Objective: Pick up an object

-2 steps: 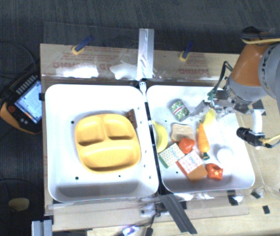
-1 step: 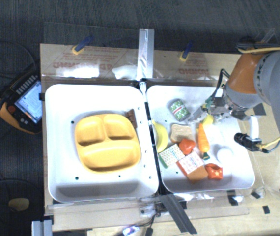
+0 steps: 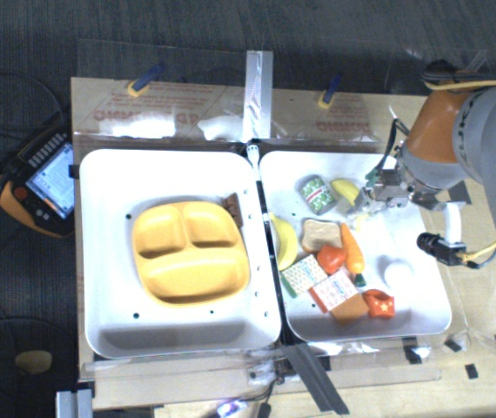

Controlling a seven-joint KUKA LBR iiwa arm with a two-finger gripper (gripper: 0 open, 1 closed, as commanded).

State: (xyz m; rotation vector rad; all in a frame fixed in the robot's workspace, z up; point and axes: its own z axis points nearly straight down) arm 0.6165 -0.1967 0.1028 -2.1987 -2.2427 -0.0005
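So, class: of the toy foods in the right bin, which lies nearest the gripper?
The small yellow piece, lemon-like, at the bin's upper middle. It sits just left of the gripper, beside the green can; the carrot and the rest lie lower.

Off the worktop's (image 3: 457,338) left edge, a handheld controller with lit screen (image 3: 43,181) on dark carpet (image 3: 22,42). Two clamps, blue-yellow (image 3: 146,78) (image 3: 328,93), along the back edge. Silver tape strip (image 3: 258,94) between.

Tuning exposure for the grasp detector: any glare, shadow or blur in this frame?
Camera view: soft overall, small toys lack crisp edges; right bin floor near blown-out white, so the white ball barely separates; yellow tray shows mild sheen; claw area is murky against the arm's shadow.
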